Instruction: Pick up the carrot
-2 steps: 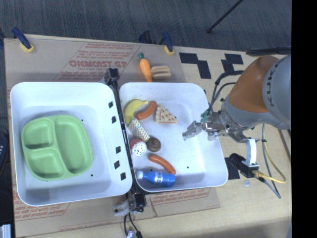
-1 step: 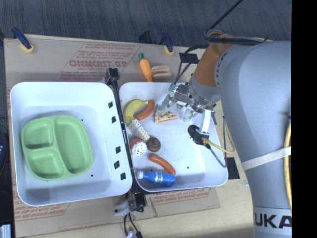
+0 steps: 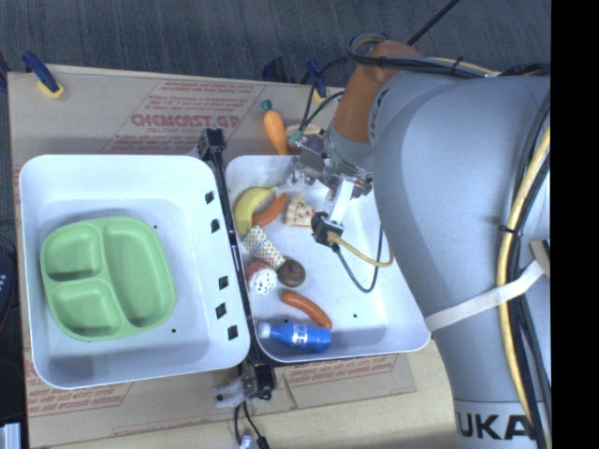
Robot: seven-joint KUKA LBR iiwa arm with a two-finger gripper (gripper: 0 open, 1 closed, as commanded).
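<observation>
Cardboard-covered tabletop bears the small orange carrot outside the bins, unlifted, and you cannot tell your tool's state nearby.

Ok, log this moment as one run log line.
task: pick up carrot | carrot: on cardboard behind right bin | pincer: above bin's far edge, near carrot | grasp: not seen

I count two white bins, one green tray, one carrot, one banana, two sausages, one blue bottle, one die.
</observation>
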